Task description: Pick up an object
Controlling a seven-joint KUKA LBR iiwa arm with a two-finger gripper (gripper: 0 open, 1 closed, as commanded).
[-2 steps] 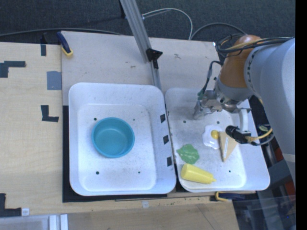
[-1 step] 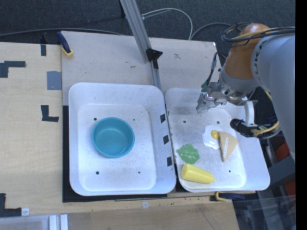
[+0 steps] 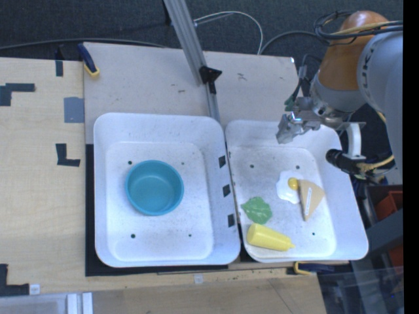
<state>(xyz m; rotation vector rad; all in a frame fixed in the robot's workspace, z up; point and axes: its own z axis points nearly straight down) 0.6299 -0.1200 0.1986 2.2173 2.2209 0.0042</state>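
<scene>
Approach stage; nothing held.
My fingers (image 3: 285, 135) hover over right bin (image 3: 340, 195); spread undeterminable; next, descend onto fried egg (image 3: 288, 188).

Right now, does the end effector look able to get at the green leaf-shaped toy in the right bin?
Probably yes. The end effector hangs over the far edge of the right white bin, and the green leaf-shaped toy lies uncovered on the floor. The yellow cylinder lies close beside it, which may crowd a grasp.
</scene>
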